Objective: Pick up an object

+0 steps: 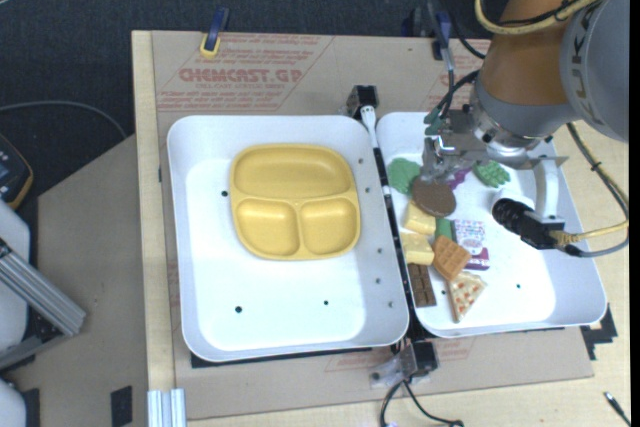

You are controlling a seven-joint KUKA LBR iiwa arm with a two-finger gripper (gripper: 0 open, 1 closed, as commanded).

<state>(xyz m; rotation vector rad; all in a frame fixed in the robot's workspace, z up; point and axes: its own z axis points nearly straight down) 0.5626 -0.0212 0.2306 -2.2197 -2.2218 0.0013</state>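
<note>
In the camera view, we are looking at a brown round piece [433, 197] in the right bin [555, 300], right of the frame's middle and near the bin's left wall. It is showing as a dull brown disc with a smooth, plain top, darker than the toy foods around it. Its outline is nearly round, perhaps a little wider than tall, so we are not finding a clear long axis or any end that points one way. Its broad face is turning up toward the camera.

The gripper [437, 163] is hanging just above the piece in the frame, its lower end meeting the disc's upper edge. From this slant we cannot tell whether the gripper is open or closed, nor whether it is touching the piece or only overlapping it in the picture. The grey arm [540, 45] with its orange band is reaching in from the upper right.

Around the disc we are seeing:
- a green leafy piece [400, 175] to its upper left
- a purple piece [458, 177] just to its upper right
- a second green piece [492, 175] further right
- yellow blocks [419, 221] directly below it
- an orange waffle-like piece [450, 258] lower still
- a pizza slice [465, 293] lowest of these
- a dark brown bar [422, 285] along the bin's left wall

In the left bin [200, 245], a yellow divided plate [295, 198] is sitting well apart from all of this.
</note>
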